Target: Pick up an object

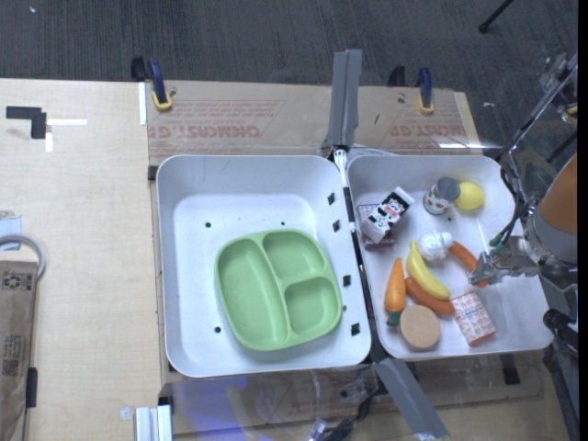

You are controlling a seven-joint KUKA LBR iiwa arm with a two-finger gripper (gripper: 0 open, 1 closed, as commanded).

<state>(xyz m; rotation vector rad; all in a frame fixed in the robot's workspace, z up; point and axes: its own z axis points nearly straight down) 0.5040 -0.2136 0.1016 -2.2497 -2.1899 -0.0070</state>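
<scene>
Above the right bin (524,343), near its right wall, my gripper (488,271) hangs low over a heap of toy food; whether it is open or closed, I cannot tell from here. Nothing shows caught in it.

Closest to me is an orange stick with a white end (457,251), lying just to the left of my tip, towards the bin's middle. It looks like light, hard, smooth plastic. That means it is likely to slip or roll, so I would take it across its narrow middle, not at the bulging white end.

Beside it lies a banana (426,270), and just towards the bin's near edge a small red-and-white box (472,318). The box looks flat-sided, light and easier to pinch across its short sides. A cow-print carton (384,217) lies near the bin's left wall, and a yellow ball (469,196) sits towards the far right corner.

The left bin (184,246) holds a green divided plate (278,288).
</scene>
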